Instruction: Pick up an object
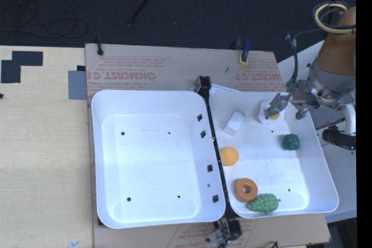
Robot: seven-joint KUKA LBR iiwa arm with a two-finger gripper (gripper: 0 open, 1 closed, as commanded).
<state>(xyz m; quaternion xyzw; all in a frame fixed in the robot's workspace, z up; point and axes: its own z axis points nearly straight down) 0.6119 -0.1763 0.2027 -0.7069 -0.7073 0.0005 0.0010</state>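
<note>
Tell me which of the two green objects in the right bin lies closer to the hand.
The dark green lump, alone near the bin's right wall, just below the hand. The lighter green grape bunch lies at the near edge beside the doughnut.

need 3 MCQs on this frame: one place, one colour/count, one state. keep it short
1. Where does the green grape bunch lie?
A. near corner of the right bin, beside the doughnut
B. middle of the left bin
C. on the cardboard behind the bins

2. How many orange or brown-orange things lie in the right bin?
A. none
B. two
C. five

3. How does the gripper stand?
A. over the left bin
B. at the right bin's far side, by a small yellow and white thing
C. lifted clear with the doughnut

Key: 1 A, the grapes touch the doughnut's lower right. 2 B, the orange ball and the doughnut. 3 B, the gripper sits next to that thing at the far edge.
</note>
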